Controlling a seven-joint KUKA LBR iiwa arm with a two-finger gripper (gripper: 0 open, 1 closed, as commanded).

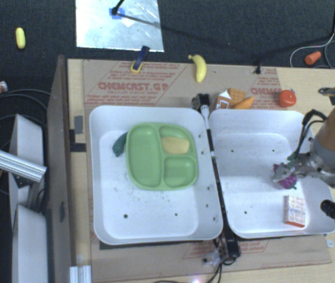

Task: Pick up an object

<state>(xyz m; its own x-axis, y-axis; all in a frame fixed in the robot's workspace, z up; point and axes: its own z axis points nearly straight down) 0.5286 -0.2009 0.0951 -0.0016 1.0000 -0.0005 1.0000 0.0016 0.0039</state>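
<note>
Lying on the floor of the right bin (pixel 256 217) near its right edge, a small purple object (pixel 287 181), not yet lifting. Hovering right at it, the gripper (pixel 285 173), opening impossible to tell; lying just beside, toward the bin's near-right corner, a small carton (pixel 295 210).
</note>
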